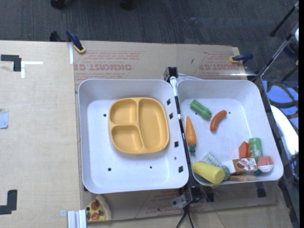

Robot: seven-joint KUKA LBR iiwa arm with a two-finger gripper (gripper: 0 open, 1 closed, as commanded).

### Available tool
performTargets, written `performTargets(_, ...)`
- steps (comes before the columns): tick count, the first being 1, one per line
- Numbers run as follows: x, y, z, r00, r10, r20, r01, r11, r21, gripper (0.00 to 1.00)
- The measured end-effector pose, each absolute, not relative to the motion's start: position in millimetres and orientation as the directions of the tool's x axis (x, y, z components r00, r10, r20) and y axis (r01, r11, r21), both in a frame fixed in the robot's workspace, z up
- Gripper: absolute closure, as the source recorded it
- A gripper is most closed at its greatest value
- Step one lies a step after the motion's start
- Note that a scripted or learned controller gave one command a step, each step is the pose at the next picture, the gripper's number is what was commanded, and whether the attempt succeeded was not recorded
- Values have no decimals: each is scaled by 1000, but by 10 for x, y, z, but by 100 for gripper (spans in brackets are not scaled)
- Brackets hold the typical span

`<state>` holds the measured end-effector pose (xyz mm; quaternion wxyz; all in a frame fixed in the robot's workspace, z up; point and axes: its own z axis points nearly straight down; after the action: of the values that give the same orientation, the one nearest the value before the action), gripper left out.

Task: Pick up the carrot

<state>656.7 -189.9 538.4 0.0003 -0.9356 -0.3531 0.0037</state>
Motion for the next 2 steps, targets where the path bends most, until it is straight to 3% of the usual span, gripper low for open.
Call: performTargets(2,6538,-2154,5393,784,621,-3,621,-784,-1,0)
